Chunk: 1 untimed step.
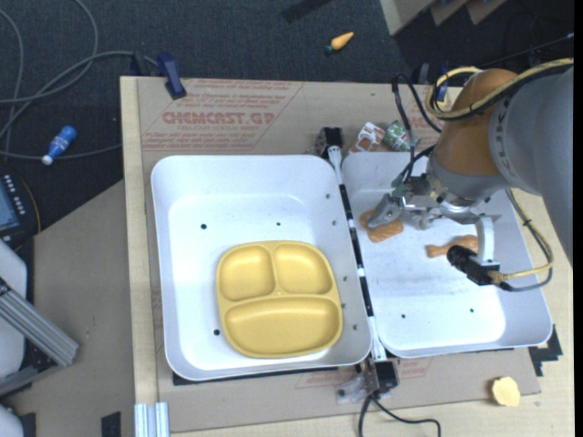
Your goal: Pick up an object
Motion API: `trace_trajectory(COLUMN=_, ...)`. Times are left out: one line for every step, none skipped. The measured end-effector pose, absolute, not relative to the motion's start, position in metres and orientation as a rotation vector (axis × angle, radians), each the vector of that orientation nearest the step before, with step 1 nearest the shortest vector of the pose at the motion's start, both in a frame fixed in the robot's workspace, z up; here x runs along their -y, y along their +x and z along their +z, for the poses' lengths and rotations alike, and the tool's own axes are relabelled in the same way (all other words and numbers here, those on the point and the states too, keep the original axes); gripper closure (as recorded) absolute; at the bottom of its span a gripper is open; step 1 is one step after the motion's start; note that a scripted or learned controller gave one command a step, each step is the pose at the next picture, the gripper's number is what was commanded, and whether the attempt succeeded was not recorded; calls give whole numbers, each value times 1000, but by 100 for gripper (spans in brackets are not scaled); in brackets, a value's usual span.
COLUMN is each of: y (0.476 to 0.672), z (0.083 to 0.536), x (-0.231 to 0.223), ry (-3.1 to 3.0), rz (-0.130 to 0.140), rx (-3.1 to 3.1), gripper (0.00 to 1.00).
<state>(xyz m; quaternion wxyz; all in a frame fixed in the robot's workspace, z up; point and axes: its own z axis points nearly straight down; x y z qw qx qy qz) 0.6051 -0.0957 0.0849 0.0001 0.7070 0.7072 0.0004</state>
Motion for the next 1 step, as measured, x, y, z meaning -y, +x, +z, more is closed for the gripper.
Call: trace_trajectory(y=633, z=85, x=103, ry=2217, rz=3, rx=-2221, gripper=0)
